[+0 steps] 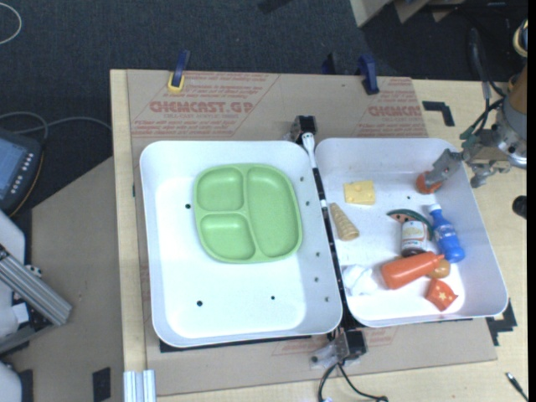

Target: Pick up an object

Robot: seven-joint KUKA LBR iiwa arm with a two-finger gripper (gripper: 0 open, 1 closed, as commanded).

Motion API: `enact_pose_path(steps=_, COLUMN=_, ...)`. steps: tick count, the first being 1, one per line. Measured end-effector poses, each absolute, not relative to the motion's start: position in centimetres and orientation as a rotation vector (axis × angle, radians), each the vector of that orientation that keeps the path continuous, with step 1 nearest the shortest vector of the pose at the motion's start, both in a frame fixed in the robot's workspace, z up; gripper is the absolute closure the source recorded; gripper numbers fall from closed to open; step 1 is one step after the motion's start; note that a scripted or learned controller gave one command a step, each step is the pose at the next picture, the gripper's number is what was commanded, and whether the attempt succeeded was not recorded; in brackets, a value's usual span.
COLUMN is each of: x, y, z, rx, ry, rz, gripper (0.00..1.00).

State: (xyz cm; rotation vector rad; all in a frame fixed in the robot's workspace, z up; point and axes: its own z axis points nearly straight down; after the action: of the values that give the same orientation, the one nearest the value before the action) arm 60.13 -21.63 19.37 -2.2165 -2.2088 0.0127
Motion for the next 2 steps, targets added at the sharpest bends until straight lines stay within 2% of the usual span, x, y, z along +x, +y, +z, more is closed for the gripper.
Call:
enact_pose_path(steps=1, x=60.5, y=-21.6, z=20.3, rx=-2.222, ry=-2.222, rz=0.0, gripper=0.0)
enact_pose_path(steps=2, x=59.9, y=-22.3, z=15.4, rx=-2.218, ry=-2.217, rz=0.005, gripper=0.0)
